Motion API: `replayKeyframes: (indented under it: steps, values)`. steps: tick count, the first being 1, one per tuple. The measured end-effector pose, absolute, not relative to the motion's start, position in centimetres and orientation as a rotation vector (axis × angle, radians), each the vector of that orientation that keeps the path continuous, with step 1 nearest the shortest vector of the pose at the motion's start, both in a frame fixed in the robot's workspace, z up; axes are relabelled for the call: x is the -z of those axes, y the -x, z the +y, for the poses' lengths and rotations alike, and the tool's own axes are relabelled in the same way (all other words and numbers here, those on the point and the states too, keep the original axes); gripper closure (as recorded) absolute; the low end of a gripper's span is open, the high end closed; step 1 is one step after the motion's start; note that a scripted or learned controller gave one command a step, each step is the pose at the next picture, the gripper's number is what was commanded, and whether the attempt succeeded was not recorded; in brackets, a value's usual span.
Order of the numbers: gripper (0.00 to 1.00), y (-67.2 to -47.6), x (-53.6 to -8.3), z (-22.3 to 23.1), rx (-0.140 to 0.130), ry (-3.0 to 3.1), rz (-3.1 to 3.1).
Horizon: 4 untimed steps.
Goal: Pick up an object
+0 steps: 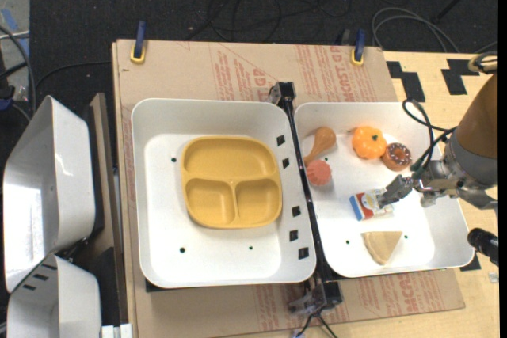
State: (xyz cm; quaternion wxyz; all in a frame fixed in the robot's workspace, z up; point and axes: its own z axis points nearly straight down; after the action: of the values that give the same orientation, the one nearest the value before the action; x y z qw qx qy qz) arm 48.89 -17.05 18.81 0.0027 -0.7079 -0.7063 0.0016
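Dark carpet strewn with cables surrounds a bench topped with cardboard (238,63), on which mirrored red lettering is printed; it cannot be read with certainty. Two white bins are set side by side on it. In the left bin (154,194) a yellow three-compartment tray (232,180) is centred. In the right bin (420,253) six things are spread: a tan drumstick (321,142) near the top-left corner, a pink ball (319,172) just below it, an orange pumpkin (368,142) and a brown donut (396,156) toward the top edge, a small carton (364,206) in blue, white and red near the middle, and a tan wedge (382,246) near the bottom edge. Writing on the carton is too small to be read. The arm (479,142) is extended in over the right edge, with the gripper (388,198) reaching leftward, low at the carton's right end. Whether the claw is spread or pressed together cannot be told.
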Motion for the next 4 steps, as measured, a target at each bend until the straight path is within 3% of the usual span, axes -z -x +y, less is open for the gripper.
replayKeyframes:
  steps: [1, 2, 3, 4]
  values:
    - [0.00, -48.6, -12.4, -17.2, -0.005, 2.220, -2.215]
    - [0.00, -48.5, -9.0, -17.1, -0.002, 2.221, -2.217]
    - [1.00, -48.6, -10.2, -17.1, 0.000, 2.224, -2.217]
    - [1.00, -48.4, -15.9, -18.1, 0.002, 2.226, -2.222]
